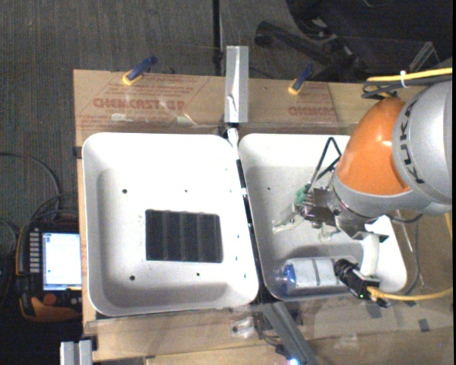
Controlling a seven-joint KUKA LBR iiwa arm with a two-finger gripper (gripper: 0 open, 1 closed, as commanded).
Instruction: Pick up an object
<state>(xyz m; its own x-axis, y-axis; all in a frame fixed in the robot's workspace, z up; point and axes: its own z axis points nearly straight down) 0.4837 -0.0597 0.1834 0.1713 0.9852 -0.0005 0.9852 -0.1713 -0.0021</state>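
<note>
One clear bottle (310, 274) lies just below the hand (313, 206) in the right bin (277, 162), long axis left-right; whether the hand is open I cannot tell.

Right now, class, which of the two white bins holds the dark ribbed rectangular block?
The left bin; the block lies on its floor. The right bin holds a bottle instead.
</note>
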